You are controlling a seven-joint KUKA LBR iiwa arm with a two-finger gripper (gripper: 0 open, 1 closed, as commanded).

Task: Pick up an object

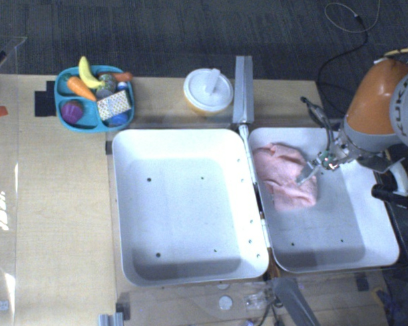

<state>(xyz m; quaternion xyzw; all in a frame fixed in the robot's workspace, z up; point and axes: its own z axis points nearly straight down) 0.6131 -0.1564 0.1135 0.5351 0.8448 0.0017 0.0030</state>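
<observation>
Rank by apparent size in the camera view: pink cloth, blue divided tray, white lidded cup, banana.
1. pink cloth
2. blue divided tray, a bit smaller than the cloth
3. white lidded cup
4. banana
All lie at similar depth, so the order looks reliable.

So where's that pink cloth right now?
In the camera view, the pink cloth lies crumpled in the right-hand white bin, in its upper left part near the divider between the bins, with the claw at its right edge.

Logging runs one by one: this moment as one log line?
pink cloth: right bin, left side | gripper: at cloth's right edge | lift: not yet
</observation>
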